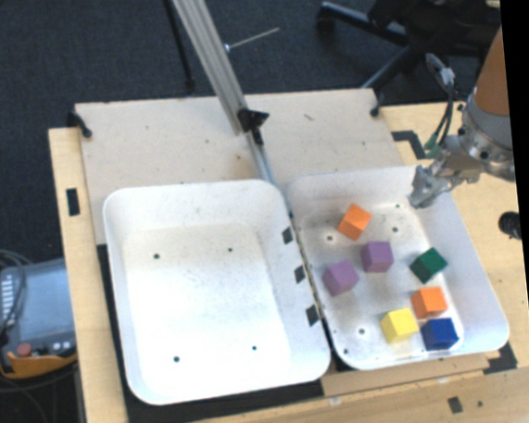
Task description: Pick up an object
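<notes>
The right bin point(471, 325) holds several small cubes. An orange cube point(355, 220) lies near its back, with two purple cubes point(377, 256) point(340, 277) in the middle. A green cube point(429, 264), a second orange cube point(429, 301), a yellow cube point(398, 324) and a blue cube point(439, 333) lie toward the front right. My gripper point(424, 191) hangs over the bin's back right corner, right of the first orange cube, with nothing seen in it.
The left bin point(121, 266) stands beside the right one. A slanted metal pole point(218, 66) rises behind the bins, ending at the divide between them. The wooden bench point(174, 140) spreads behind both bins.
</notes>
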`<state>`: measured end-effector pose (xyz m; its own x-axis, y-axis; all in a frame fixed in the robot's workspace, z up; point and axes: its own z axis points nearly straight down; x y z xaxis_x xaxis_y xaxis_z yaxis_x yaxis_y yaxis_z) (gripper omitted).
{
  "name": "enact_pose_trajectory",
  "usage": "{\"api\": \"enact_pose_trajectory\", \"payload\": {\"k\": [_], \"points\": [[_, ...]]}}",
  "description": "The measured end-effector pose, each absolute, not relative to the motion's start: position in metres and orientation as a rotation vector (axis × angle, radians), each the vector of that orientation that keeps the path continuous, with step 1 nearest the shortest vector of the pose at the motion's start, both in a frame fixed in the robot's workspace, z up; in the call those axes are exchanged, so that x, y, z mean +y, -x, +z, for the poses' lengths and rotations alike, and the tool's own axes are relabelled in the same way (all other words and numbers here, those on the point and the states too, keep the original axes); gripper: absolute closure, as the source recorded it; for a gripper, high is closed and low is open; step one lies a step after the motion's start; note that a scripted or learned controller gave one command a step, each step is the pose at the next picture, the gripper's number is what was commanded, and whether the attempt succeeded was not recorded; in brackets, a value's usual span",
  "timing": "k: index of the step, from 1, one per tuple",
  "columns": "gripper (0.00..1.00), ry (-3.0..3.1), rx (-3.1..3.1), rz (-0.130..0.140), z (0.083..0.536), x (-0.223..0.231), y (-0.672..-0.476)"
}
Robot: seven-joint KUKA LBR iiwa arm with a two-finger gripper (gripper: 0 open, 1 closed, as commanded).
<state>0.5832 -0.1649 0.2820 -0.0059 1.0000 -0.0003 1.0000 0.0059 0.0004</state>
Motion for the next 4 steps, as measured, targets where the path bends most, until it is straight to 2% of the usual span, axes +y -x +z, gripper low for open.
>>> {"api": "enact_pose_trajectory", "payload": {"k": [1, 4], "points": [[1.00, -2.215, 2.231, -0.001, 0.273, -0.105, -0.599], [1.00, -2.214, 2.227, 0.001, 0.239, 0.027, -0.649]]}}
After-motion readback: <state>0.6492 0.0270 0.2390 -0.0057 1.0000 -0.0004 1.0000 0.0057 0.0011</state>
